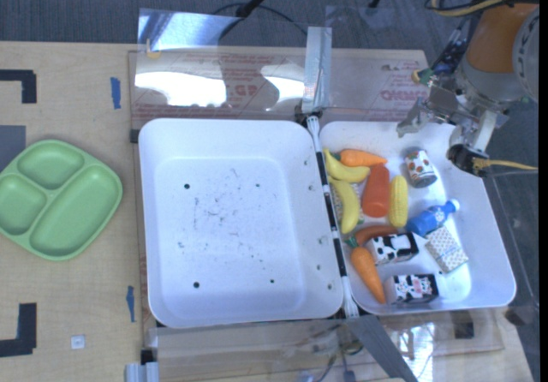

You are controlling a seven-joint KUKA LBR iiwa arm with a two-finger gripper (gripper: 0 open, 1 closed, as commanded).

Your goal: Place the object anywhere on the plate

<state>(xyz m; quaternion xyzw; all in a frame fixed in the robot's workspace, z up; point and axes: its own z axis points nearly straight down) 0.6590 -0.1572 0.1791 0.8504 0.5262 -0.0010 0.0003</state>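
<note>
Hand [432, 110] hovers over the toy-filled bin's [490, 230] far corner, its grip impossible to tell; a small can [419, 168] lies just beside it, the green plate [56, 199] well apart leftward

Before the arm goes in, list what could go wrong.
1. The banana, carrot and corn lie packed together in the right bin, so the hand may nudge or snag a neighbour.
2. The green plate sits past the left bin, on the far side from the hand; a weak grip could drop the object on that long carry.
</note>
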